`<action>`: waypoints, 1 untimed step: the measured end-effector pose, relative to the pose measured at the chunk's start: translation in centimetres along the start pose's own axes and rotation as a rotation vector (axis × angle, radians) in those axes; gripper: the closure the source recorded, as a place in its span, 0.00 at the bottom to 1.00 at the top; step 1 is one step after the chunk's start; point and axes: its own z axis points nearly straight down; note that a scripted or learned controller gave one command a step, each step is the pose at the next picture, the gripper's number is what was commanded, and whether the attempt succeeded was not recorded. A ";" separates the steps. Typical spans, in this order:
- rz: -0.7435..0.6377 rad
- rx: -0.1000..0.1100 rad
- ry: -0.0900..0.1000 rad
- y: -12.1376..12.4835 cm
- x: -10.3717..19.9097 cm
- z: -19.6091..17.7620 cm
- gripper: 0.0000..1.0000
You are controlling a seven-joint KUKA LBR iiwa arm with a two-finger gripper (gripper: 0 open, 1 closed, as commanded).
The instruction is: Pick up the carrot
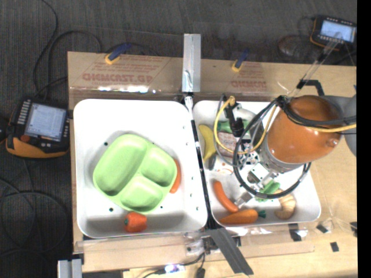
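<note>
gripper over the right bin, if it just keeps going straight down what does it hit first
Most likely the carrot lying near the front wall of the right bin, or the bin floor just beside it. The gripper hangs just above and behind it; depth is hard to judge from this slanted view.

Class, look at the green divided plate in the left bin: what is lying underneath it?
An orange item pokes out from beneath the green plate at its right edge. Only a sliver shows; the rest is covered, so what it is cannot be told.
</note>
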 end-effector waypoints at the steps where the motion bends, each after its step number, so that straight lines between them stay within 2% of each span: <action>1: -0.455 -0.005 -0.010 0.3 -1.2 -4.4 0.00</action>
